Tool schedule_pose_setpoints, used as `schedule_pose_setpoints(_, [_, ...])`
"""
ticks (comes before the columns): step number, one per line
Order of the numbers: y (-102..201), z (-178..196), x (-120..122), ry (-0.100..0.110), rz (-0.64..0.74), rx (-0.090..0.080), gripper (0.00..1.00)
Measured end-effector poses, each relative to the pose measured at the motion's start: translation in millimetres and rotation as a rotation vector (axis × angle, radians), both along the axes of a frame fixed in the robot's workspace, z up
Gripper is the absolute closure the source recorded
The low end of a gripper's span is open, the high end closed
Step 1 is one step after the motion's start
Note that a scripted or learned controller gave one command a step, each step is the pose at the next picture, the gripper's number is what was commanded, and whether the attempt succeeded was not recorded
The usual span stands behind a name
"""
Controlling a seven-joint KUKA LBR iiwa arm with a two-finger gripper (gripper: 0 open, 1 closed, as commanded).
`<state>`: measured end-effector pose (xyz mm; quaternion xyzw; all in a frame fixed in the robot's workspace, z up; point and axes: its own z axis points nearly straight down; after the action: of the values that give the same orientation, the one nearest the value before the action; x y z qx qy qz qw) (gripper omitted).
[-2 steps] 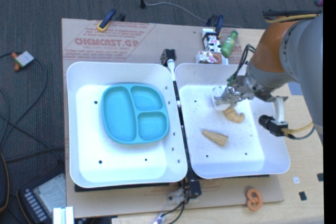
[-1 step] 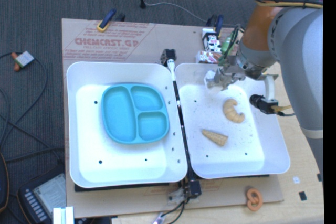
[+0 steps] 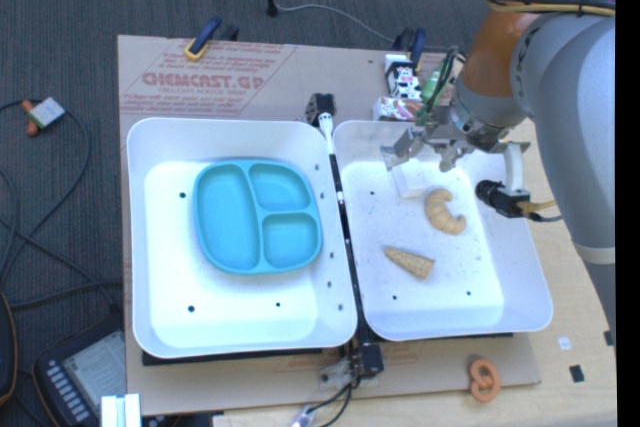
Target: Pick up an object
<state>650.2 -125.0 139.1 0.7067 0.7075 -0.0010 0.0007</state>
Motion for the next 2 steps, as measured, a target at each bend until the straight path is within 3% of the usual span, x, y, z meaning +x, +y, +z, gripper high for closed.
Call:
schedule_pose_setpoints(1, [7.2,-52.6,-104.6,0.0,-0.002,0.002,0.0])
schedule_pose_setpoints(2, [20.9,-51.7,-164.1,-0.009,-0.002,-0.001,0.0])
